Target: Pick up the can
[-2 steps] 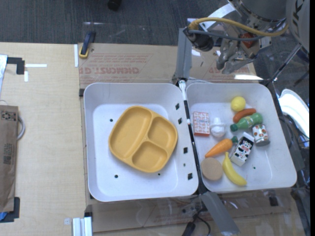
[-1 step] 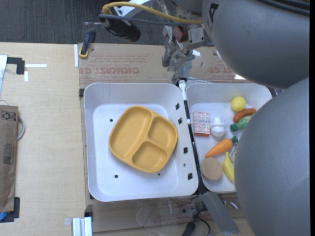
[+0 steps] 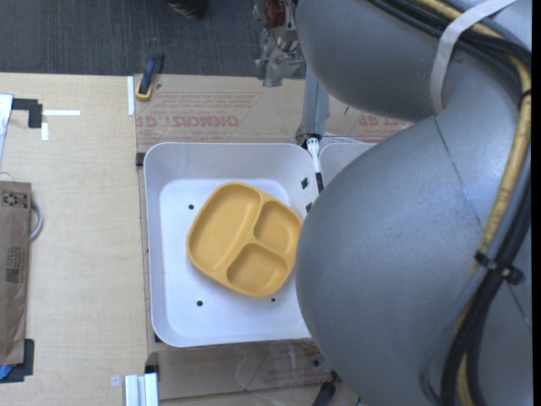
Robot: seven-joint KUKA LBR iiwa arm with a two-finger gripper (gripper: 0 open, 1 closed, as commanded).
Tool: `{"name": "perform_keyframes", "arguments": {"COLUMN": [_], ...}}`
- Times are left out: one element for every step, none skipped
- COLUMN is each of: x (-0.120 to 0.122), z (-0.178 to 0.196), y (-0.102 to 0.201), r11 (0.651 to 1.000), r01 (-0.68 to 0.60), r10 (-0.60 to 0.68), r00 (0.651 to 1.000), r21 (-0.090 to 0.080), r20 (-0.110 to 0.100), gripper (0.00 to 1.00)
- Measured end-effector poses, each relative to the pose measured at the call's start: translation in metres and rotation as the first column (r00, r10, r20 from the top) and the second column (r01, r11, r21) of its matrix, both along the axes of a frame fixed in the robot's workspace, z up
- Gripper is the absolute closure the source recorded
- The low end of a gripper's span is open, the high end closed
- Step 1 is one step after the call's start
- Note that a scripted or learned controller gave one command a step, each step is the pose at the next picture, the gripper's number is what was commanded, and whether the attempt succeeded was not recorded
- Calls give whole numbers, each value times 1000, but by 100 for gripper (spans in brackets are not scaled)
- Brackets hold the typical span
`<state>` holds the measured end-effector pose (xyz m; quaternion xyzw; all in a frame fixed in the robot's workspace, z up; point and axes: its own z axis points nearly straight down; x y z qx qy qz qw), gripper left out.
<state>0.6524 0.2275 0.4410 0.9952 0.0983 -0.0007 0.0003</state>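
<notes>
Over the right bin (image 3: pixel 338 155): the grey arm (image 3: pixel 406 252) hangs across it, and I see just a strip of white rim at its far corner.
Left bin (image 3: pixel 152 227): holds a yellow divided plate (image 3: pixel 245 239), lying flat and turned at an angle, touching nothing else.
Can: hidden from me; I judge it sits in the right bin under the arm, but I cannot confirm that.
Gripper: covered by the arm's bulk, so I cannot tell whether it is wide, narrow or holding anything.
Handling, my guess: a can should be stiff and smooth, light if empty, and prone to roll if lying down.
Where to hold: across the round wall near mid-height, squarely, since a curved metal side slips under an off-centre pinch.
Risk: I am working blind until the arm lifts.
</notes>
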Motion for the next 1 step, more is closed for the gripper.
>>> {"name": "perform_keyframes", "arguments": {"x": [0], "z": [0], "y": [0], "r11": [1000], "r01": [0], "r10": [0], "r00": [1000], "r21": [0], "r20": [0], "gripper": [0]}}
